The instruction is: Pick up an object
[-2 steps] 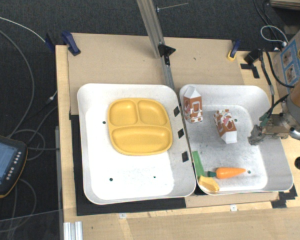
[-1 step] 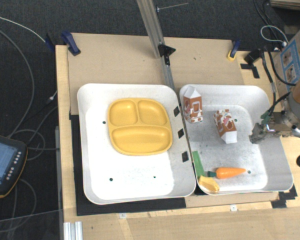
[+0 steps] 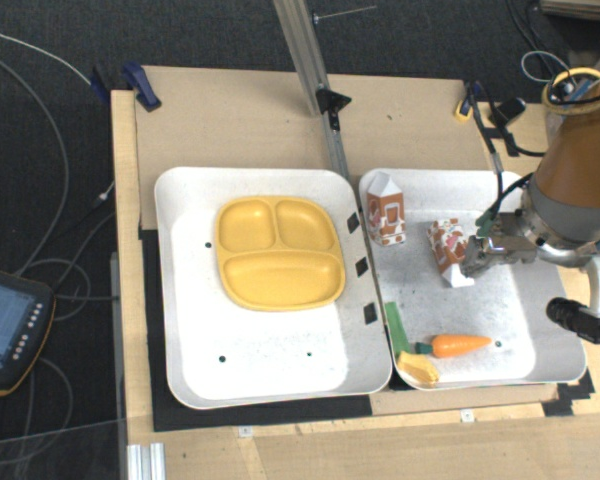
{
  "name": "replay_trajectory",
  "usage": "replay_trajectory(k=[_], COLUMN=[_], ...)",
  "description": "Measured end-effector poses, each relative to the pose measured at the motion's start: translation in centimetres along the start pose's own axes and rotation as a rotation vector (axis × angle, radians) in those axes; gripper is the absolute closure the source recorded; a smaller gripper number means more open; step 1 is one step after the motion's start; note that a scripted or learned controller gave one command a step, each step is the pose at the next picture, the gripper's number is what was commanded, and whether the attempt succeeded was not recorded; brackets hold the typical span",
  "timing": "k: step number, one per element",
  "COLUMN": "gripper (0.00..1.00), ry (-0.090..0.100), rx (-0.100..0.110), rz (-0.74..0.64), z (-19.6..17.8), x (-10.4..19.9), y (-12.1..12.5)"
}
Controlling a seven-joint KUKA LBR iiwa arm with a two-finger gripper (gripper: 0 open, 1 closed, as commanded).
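Nearest, along the front rim of the right bin (image 3: 520, 373): yellow piece (image 3: 418, 370), then carrot (image 3: 461, 345). Left bin (image 3: 185, 298) bears a yellow divided plate (image 3: 280, 251). Upright carton (image 3: 385, 208) stands by the divider. Small patterned carton (image 3: 449, 251) lies tipped mid-bin, touching the gripper (image 3: 477, 255). Pincer state: cannot tell. Carton looks light, crushable; best pinched across flat sides.

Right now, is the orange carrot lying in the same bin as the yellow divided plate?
No, the carrot lies in the right bin, while the yellow divided plate sits in the left bin.
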State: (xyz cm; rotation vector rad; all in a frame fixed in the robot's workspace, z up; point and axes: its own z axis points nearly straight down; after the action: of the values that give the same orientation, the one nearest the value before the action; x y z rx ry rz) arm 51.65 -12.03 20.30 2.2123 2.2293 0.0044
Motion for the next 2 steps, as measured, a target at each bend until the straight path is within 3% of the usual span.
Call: replay_trajectory(k=[2], gripper=[1.0], ry=[0.001], rx=[-0.001], rz=[0.0], z=[-3.0], x=[9.4], y=[3.6])
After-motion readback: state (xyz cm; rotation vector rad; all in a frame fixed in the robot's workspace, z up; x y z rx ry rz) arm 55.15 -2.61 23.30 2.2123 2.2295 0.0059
